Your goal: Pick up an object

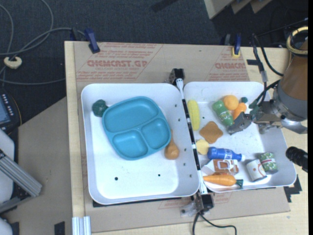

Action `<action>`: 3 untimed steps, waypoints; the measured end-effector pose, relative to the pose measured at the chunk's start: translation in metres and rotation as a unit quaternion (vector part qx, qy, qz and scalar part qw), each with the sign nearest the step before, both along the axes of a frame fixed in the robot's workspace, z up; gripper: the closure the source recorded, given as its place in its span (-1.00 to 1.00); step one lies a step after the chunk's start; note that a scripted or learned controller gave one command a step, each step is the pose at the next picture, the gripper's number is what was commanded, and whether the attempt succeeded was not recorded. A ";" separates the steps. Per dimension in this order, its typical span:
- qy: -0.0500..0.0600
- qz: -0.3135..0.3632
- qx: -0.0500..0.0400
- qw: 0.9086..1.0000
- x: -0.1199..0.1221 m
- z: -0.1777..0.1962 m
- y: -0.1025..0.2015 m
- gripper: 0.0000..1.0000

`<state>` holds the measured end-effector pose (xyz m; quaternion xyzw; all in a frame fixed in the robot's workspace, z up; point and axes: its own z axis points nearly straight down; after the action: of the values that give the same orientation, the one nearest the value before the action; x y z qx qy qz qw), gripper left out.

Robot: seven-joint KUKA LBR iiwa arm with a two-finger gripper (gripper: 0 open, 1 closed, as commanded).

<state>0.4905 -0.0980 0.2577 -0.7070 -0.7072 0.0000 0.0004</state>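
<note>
- We see the gripper (243,124) at centre right of the frame, low over the right bin (274,143); we cannot tell its jaw state.
- We find the orange fruit (231,103) and a green packet (224,114) just left of it.
- The blue tray (135,128) lies in the left bin (134,182).

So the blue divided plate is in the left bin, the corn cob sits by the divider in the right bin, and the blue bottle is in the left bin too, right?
Not quite. The camera view shows the blue bottle in the right bin, below the brown cookie-like piece. The blue divided plate is in the left bin, and the corn cob does sit by the divider.
</note>
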 end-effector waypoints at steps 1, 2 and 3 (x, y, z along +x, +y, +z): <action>-0.001 -0.001 -0.002 1.000 0.066 -0.071 -0.042 -1.00; 0.001 0.000 -0.001 1.000 0.110 -0.175 -0.038 -1.00; 0.021 0.003 0.002 1.000 0.168 -0.180 -0.078 -1.00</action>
<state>0.6585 -0.1762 0.0779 -0.7050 -0.7089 0.0132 0.0170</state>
